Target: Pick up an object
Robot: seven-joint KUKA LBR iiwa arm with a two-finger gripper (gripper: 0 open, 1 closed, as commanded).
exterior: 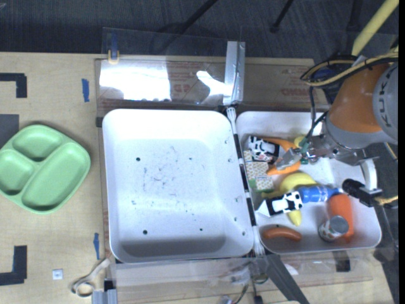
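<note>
Over the right bin point(373, 233), my gripper point(308, 149) sits low in the clutter, just above the banana point(297, 181); can't tell its state or whether it has anything. Orange carrot-like piece point(286, 164) lies beside it, blue bottle point(318, 194) just right of the banana. Risk: packed items, so I nudge neighbours and close on nothing.

Arm point(380, 103), right of the right bin point(373, 233): part of dark "KU" lettering at the frame edge
Things inside the right bin: print too small to read
</note>
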